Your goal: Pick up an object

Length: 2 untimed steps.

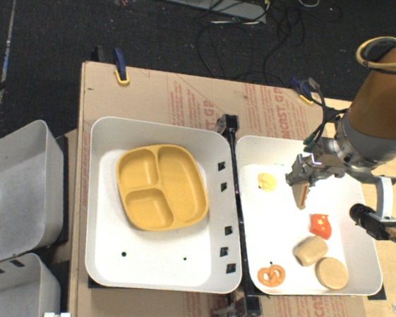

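The gripper [300, 194] hung over the right bin [360, 290], its 2 fingers drawn together to a narrow tip with nothing between them. Just left of the jaws lay a small yellow piece [267, 182]. Below and to the right sat a red piece [320, 226], then a tan block [309, 251] and a round cookie [332, 272]. A pretzel [271, 275] lay well below. Far left, the left bin [101, 200] bore a yellow divided tray [161, 187].
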{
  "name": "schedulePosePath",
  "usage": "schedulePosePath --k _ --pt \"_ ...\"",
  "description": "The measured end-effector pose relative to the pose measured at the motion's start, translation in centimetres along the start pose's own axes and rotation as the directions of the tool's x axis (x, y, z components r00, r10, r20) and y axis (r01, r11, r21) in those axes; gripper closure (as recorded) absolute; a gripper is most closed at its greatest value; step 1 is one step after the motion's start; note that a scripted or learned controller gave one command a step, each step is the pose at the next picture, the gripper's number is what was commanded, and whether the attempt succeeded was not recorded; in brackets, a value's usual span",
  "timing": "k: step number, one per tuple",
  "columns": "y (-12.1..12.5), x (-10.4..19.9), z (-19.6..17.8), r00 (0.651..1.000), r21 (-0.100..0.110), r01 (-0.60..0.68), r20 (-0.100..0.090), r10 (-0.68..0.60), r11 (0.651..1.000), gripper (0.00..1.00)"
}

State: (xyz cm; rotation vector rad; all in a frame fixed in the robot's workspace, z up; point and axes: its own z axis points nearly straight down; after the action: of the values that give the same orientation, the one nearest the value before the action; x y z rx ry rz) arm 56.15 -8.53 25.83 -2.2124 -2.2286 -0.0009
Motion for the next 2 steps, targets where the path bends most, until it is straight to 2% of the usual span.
schedulePosePath --k 1,2 --pt "-0.2 5.5 1.7 1.0 0.002 0.001 -0.001 -0.001 1.0 1.0" --pt "-1.0 11.7 1.7 1.0 0.002 0.002 -0.001 -0.002 1.0 1.0"
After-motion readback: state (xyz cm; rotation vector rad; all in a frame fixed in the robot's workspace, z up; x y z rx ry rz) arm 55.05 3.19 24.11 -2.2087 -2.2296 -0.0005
